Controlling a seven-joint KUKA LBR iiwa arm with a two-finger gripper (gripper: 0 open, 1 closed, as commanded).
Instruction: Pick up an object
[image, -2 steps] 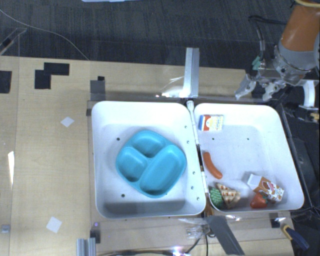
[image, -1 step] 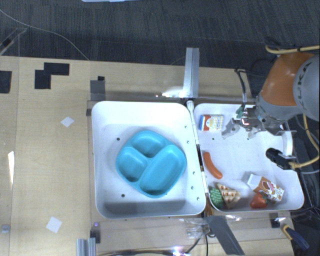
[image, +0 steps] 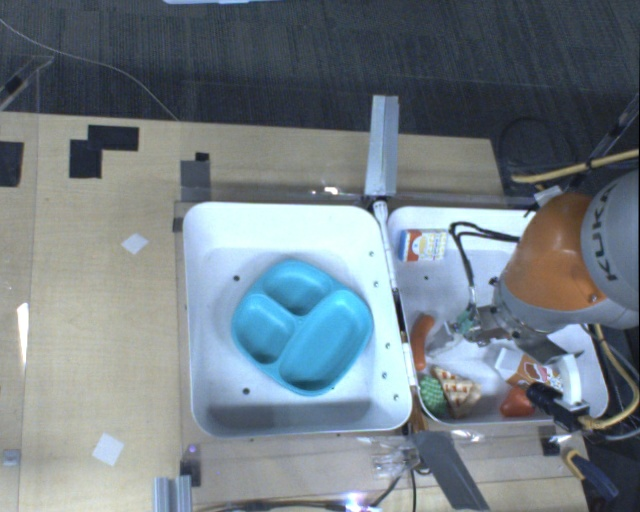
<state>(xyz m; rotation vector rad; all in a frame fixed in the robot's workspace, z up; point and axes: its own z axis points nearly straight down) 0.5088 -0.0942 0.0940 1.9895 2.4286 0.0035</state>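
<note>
Glossy blue plastic plate (three-sectioned), smooth white bins, matt wooden bench.

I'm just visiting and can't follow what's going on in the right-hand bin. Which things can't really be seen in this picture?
- The tool: the arm's orange band hangs over it in the camera view, so its tips can't be read.
- The white item beneath it: partly covered, so what it is stays unclear.
- The small carton: its print is too small to read.
- The ketchup-style bottle: partly under the arm.
</note>
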